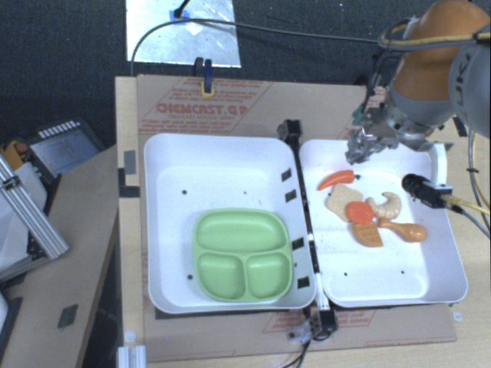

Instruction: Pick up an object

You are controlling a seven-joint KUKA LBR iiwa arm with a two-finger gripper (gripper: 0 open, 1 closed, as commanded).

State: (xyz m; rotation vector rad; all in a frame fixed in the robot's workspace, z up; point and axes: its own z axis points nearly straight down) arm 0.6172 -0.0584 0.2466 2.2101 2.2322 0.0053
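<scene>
My gripper (355,156) hangs over the far left part of the right bin (399,282), just above and a little right of a red chili pepper (336,179). Nothing shows between its fingers. Below the pepper lies a cluster of toy foods: a beige slice (338,199), a red-orange round piece (360,211), a pale curled shrimp-like piece (387,202), an orange wedge (368,236) and a tan drumstick shape (404,231).
The left bin (173,175) holds a green divided plate (242,253) in its near half. A black clip sits on the divider between the bins (291,131). The near part of the right bin is bare white floor.
</scene>
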